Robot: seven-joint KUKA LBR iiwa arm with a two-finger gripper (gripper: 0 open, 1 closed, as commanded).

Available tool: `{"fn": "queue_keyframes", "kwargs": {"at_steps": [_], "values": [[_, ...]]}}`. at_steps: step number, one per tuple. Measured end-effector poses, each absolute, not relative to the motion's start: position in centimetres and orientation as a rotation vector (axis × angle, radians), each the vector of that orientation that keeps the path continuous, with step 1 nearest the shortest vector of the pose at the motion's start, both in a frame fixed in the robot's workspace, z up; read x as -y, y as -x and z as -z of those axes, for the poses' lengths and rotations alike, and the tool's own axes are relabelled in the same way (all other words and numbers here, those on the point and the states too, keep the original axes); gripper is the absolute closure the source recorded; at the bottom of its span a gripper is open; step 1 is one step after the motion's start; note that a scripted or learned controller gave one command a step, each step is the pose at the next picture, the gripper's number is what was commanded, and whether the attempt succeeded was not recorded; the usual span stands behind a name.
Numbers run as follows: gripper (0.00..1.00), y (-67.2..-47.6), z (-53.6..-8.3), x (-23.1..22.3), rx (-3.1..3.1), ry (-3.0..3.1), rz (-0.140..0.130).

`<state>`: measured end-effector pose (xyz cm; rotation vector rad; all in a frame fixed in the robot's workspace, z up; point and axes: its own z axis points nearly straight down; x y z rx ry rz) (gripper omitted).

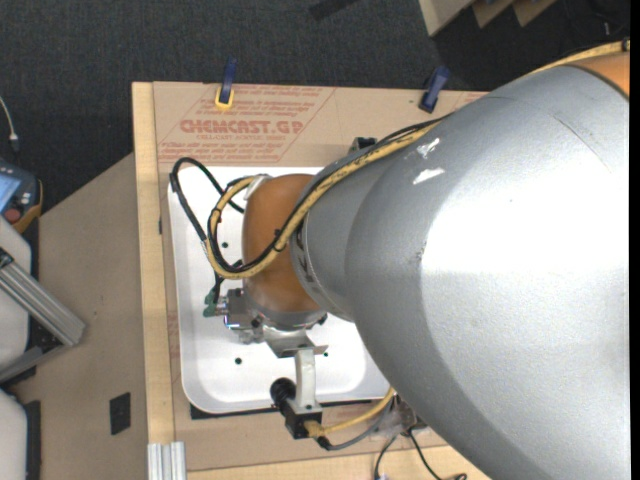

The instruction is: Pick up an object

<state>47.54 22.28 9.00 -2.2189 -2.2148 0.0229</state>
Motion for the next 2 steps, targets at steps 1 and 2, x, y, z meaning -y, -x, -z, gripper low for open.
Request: {"fn": "queue_keyframes", "kwargs": {"at_steps": [1, 2], "values": [[1.0, -53.4, -16.4, -22.5, 2.225, 2.225, 0.013], [1.0, -56.3, -13.3, -18.8, 2.218, 2.227, -0.001]]}}
